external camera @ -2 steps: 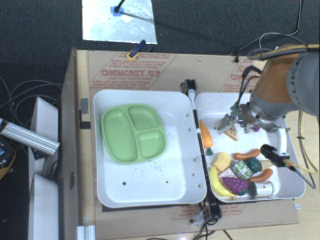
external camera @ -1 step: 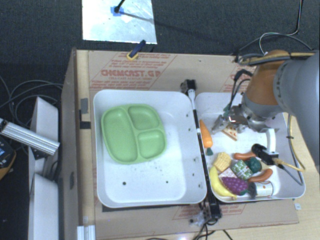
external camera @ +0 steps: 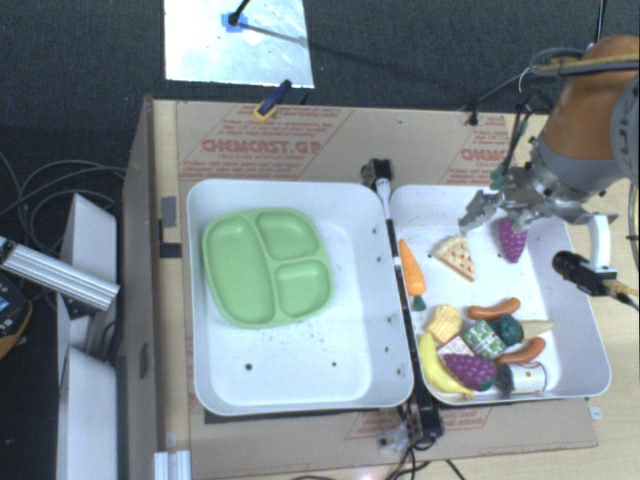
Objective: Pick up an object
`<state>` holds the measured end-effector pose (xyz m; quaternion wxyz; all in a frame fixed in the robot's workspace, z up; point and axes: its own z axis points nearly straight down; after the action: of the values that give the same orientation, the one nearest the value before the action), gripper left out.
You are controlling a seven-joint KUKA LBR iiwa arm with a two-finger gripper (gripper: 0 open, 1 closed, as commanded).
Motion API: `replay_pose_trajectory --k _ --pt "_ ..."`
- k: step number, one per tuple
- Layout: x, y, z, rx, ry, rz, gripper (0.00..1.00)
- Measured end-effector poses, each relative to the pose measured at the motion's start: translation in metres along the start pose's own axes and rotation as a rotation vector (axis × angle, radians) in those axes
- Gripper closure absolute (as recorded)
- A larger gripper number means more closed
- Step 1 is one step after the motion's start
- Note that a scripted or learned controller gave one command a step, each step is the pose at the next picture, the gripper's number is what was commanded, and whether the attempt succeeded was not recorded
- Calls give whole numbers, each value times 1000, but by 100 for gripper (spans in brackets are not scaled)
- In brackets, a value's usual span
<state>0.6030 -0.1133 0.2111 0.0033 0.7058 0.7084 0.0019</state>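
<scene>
Counter: two white bins, toys piled in right bin. My claw low there beside purple grapes; open or closed, can't tell. Nothing visibly lifted; pick not done.

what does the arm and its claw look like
A thick grey arm with a broad orange band above the wrist. Thin dark cables run along it. The metal claw is silvery grey, and a white bracket with a black cylinder sits beside it.
</scene>
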Motion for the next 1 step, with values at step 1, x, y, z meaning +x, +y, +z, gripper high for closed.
replay_pose_trajectory --k 1 --pt "2 11 51 7 2 -1 0"
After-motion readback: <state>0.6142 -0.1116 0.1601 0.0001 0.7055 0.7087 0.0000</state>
